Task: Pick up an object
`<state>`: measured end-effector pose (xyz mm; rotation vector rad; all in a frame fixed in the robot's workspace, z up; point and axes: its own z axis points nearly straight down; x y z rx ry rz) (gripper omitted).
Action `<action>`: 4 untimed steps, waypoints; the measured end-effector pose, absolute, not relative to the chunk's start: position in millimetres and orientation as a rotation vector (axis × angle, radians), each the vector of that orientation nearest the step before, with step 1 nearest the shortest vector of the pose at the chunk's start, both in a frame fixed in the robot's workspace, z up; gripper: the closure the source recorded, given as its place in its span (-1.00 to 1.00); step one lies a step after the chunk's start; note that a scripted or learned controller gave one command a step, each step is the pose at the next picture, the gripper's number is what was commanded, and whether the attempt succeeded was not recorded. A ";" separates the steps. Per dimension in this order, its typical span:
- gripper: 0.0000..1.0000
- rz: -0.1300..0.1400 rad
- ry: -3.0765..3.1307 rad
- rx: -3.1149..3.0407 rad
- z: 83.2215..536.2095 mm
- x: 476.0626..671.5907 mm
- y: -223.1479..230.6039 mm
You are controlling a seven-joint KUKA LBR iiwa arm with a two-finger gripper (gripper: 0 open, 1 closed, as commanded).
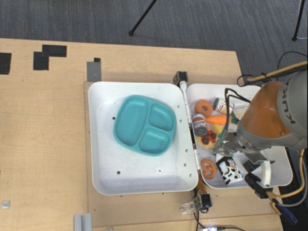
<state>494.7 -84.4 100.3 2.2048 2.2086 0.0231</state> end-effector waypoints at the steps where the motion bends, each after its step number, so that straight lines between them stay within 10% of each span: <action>1: 1.00 0.007 2.226 2.213 185.4 530.9 -39.0; 2: -1.00 0.003 2.225 2.215 184.6 530.2 -39.8; 3: -1.00 0.014 2.215 2.203 105.1 607.5 -92.1; 4: -1.00 0.009 2.218 2.212 87.4 581.2 -103.1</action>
